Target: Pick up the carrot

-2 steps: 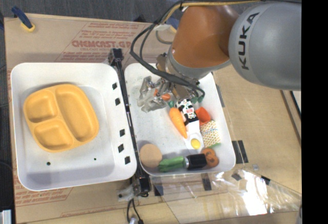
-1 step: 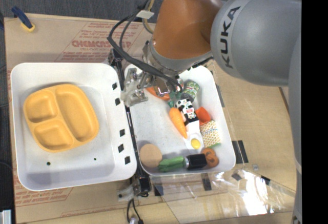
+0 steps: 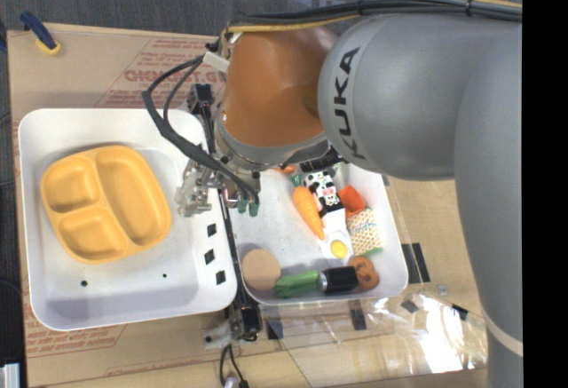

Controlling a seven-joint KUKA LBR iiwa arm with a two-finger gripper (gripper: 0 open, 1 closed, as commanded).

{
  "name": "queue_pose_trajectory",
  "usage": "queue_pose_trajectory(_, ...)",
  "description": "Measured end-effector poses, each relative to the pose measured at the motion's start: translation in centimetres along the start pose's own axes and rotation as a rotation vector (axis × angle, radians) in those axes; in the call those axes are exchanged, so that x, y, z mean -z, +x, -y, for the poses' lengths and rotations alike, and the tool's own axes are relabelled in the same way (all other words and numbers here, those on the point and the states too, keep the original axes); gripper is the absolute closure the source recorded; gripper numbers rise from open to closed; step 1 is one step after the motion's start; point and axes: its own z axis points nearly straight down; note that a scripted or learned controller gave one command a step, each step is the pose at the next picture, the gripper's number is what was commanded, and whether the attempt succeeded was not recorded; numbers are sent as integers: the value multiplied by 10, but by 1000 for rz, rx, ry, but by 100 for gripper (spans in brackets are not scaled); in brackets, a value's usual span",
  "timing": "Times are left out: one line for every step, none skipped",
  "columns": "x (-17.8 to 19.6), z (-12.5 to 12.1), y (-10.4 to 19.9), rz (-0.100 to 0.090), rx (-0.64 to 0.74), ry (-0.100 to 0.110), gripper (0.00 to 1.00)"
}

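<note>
Approach step: gripper (image 3: 216, 191) poised near the wall shared by the two bins, carrot (image 3: 308, 210) not yet grasped.

Carrot lies free in the right bin (image 3: 390, 240), tip pointing toward the near edge, just beside a black-and-white cow-patterned piece (image 3: 325, 189) and a fried-egg toy (image 3: 339, 246), with a tan round disc (image 3: 261, 269) nearer the camera. The gripper hangs to the left of the carrot, well apart from it, with nothing between its fingers; whether they stand apart or together cannot be told from here. The yellow divided plate (image 3: 105, 201) sits further left of the carrot, in the left bin (image 3: 35, 289). Next, I judge, the arm must shift right, centre over the carrot, line up across its narrow width and descend without catching the crowding toys.
</note>
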Motion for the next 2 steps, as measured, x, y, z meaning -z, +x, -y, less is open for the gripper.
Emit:
queue_pose_trajectory(0,1,-1,1,-2,1,0)
queue_pose_trajectory(-45,45,-4,-1,-36,4,0)
